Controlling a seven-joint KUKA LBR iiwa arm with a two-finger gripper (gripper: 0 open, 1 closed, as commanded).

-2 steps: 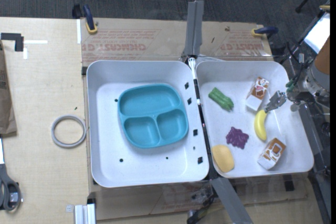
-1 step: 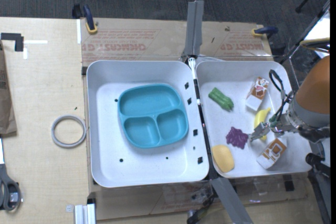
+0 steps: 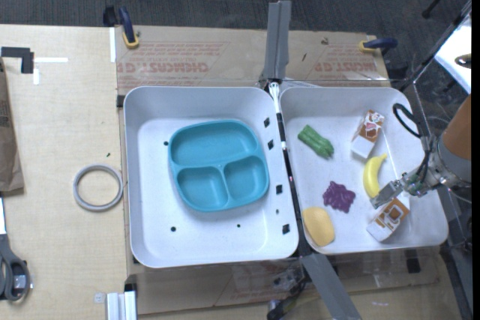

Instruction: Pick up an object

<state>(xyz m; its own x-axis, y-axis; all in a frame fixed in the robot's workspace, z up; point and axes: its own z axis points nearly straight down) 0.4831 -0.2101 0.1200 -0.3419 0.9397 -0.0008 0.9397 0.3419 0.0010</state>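
In the right bin, the gripper is seen low at the right-hand side, just above a small carton and beside the lower end of a banana; whether it is released or clenched cannot be told, and nothing is seen between its tips. Also laid in that bin are a second carton, a green vegetable, a purple grape bunch and a yellow lemon. A blue divided tray is held in the left bin.
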